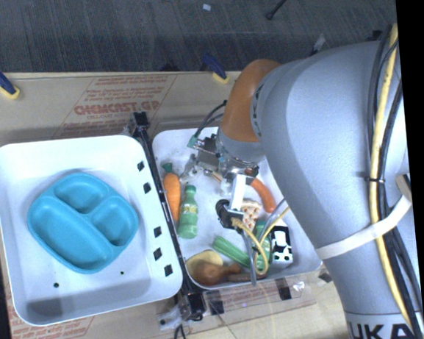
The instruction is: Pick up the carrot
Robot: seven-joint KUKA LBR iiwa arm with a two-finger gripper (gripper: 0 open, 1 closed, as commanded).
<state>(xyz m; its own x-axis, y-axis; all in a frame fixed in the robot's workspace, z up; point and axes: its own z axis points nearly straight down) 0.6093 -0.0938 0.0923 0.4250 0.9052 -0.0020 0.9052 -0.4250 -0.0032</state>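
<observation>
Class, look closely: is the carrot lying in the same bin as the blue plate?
No, the carrot lies in the other bin, beside a green bottle.

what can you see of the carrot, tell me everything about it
The carrot is a smooth, orange, tapered piece that looks like a plastic toy. Its broad end points to the far side and its thin tip to the near side. It lies flat in the bin on the view's right, along that bin's left wall. The green bottle lies close beside it on its right; I cannot tell whether they touch.
</observation>
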